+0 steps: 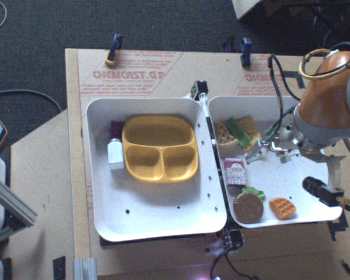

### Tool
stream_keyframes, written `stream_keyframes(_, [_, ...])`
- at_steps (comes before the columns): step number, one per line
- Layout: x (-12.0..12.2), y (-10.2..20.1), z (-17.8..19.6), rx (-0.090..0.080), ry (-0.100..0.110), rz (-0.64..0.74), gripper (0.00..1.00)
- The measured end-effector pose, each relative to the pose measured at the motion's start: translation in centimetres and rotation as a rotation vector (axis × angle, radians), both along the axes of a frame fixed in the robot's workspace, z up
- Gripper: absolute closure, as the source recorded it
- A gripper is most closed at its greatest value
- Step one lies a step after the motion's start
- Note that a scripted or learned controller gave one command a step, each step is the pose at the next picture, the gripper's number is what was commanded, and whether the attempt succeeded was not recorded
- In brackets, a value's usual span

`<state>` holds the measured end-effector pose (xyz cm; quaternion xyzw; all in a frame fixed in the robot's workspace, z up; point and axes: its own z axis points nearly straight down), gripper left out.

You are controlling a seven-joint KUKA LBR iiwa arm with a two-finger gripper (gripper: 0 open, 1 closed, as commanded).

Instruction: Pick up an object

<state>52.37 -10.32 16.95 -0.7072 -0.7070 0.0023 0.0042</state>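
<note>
Nearest the camera, along the front edge of the right bin (315, 217), a brown round patty (248, 207) is lying beside an orange waffle-shaped piece (282, 207), with a small green piece (254, 191) touching the patty's upper edge. Just behind those, a small pink and white carton (235, 171) is resting against the bin's left wall.

Further in, the gripper (258, 151) is hanging low over the middle of the right bin, reaching in from the right under the grey arm with its orange band (332, 92). How far the hand is parted cannot be told from this slant, and nothing is showing clearly within it. Its tip is sitting just beside the carton's upper right corner and just in front of the food pile at the back; whether it is touching either cannot be made out.

Behind the gripper, in the right bin's far left corner, a green stick-like piece (240, 131) is lying across a tan piece (252, 134), with a round brown cracker-like piece (224, 135) beside them.

In the left bin (157, 221), a yellow divided tray (160, 147) is sitting in the middle. A small white bottle (115, 154) is standing just beside its left edge, with a dark purple item (116, 127) behind the bottle.

At the far edge of the bench, two blue clamps (113, 48) are gripping the board.
</note>
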Motion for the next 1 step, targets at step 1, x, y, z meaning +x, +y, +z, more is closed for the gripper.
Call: stream_keyframes(1, [0.36,-0.78,-5.72,0.0,-0.001,-0.001,0.0])
